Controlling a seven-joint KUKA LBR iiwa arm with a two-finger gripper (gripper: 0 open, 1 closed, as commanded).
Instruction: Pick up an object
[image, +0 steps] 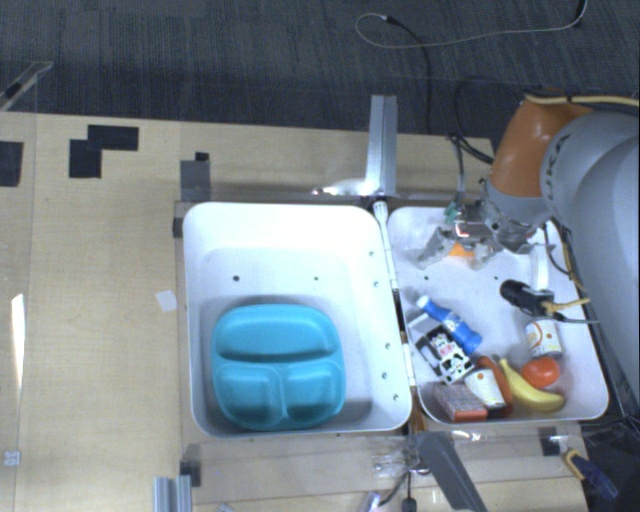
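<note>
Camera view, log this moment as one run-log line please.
arm: reaching in over right bin | claw: low at bin's far end, grip state unclear | banana: near end, untouched | left bin: holds blue tray

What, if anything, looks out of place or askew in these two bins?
Nothing looks spilled or damaged. The right bin holds a loose jumble at its near end: a banana, a blue bottle lying on its side, and small packages. The teal tray sits flat in the left bin.

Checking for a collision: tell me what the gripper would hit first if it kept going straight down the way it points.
Probably the small orange item right beneath the gripper, then the right bin's floor. Depth is hard to judge from above.
</note>
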